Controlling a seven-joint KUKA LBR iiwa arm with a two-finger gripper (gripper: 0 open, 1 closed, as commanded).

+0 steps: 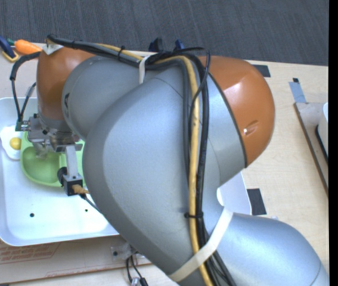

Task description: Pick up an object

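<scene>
Treat the green bowl-like piece as the likely target. It lies in the left bin, toward its far left side, partly under the gripper. It looks like thin moulded plastic: expect it to be light, fairly stiff and slick, and take it by the rim rather than across its width. Touching its far-left edge is a small white piece with a yellow centre, apparently a toy fried egg; it is flat, so hard to pinch. The gripper hangs low over the green piece. You cannot tell how far it is open, nor whether it has hold of anything. The arm covers most of the right bin.
</scene>
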